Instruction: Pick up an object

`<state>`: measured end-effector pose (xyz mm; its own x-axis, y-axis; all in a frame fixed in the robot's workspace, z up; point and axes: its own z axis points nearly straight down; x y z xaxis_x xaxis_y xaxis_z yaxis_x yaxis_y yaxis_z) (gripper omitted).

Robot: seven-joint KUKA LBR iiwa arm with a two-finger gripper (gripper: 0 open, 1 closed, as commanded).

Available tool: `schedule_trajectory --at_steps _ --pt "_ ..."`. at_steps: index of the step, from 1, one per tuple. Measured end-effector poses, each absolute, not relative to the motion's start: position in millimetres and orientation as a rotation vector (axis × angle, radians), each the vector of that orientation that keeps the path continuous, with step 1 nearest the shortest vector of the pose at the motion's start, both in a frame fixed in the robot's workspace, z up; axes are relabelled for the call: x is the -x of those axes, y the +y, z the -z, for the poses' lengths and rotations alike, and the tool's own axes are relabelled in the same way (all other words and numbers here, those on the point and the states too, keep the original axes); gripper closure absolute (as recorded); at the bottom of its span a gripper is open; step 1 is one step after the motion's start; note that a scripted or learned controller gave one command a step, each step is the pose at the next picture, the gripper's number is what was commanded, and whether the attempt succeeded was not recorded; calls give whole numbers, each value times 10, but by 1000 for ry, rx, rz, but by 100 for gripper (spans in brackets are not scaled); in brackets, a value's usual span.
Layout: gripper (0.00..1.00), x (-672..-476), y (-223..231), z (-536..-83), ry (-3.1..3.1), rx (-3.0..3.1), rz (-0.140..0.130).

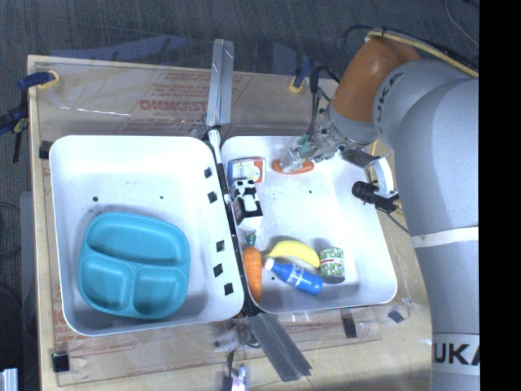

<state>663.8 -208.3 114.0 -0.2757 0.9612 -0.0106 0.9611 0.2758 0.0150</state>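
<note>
My gripper (313, 147) is low over the far edge of the right bin (358, 226), right beside a small flat orange-rimmed piece (291, 167) that lies just to its left on the bin floor. Whether it touches that piece is unclear. At the bin's near end lie a yellow banana (296, 252), a blue bottle (298, 278), a green-and-white can (332, 263) and an orange carrot (253, 272). A small printed packet (246, 169) and a black-and-white item (247, 199) sit along the bin's left wall.
The left bin (122, 169) holds a blue compartment tray (134, 264) at its near left. A metal divider bar (220, 80) runs between the bins at the back. The arm's grey body (431, 153) covers the right side.
</note>
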Motion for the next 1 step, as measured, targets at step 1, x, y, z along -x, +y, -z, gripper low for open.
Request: schedule_trajectory --at_steps 1 --pt "0 -6638 -2083 -1139 2495 -1880 -9"
